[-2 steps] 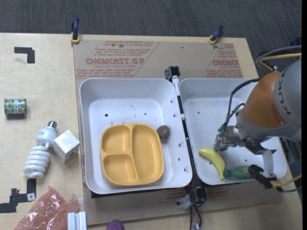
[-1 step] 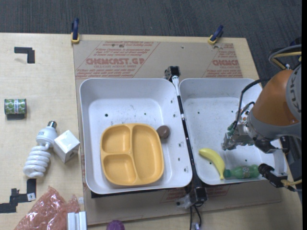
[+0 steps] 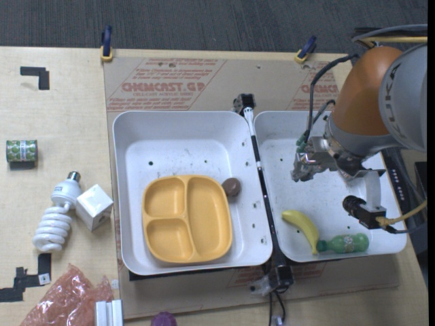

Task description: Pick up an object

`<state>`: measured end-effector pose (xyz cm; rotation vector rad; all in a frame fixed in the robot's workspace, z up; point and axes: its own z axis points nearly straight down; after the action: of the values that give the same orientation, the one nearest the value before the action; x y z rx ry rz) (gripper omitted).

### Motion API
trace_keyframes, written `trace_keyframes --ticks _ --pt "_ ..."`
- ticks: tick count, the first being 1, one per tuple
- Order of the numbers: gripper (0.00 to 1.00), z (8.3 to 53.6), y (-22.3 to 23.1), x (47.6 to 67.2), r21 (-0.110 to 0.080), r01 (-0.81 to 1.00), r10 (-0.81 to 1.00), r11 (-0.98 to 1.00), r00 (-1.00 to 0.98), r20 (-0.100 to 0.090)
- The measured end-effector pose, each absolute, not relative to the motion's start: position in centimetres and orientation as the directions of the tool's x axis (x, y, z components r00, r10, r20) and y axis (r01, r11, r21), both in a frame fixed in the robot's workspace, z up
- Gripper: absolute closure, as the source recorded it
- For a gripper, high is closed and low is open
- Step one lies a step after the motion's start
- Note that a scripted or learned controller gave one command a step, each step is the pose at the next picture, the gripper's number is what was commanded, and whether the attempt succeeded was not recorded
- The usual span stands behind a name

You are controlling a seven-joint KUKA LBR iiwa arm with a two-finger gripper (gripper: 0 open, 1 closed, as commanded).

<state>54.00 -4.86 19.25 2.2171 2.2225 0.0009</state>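
Hovering over the right bin (image 3: pixel 272 141), my gripper (image 3: pixel 304 167) hangs above bare white floor; I cannot tell whether it is open or closed.
I see a curved yellow banana (image 3: pixel 304 228) and a green bottle (image 3: pixel 343 243) lying near the bin's front edge, almost touching. A yellow divided tray (image 3: pixel 187 218) and a small brown ball (image 3: pixel 231 187) sit in the left bin (image 3: pixel 129 155).

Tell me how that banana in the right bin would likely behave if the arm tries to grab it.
The banana looks curved and smooth, so it may pivot or slip when pinched. It's probably light. It lies touching the green bottle, which might get nudged too.
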Motion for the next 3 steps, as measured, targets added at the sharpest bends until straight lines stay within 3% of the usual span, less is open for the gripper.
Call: trace_keyframes --ticks 1,2,3 --pt "0.0 19.2 -4.9 54.0 0.001 1.0 1.0 0.002 -0.002 -0.001" --pt "0.0 9.2 -10.2 56.2 -0.001 1.0 1.0 0.0 0.0 0.0" --pt "0.0 9.2 -10.7 52.9 -0.001 1.0 1.0 -0.001 0.001 0.0"
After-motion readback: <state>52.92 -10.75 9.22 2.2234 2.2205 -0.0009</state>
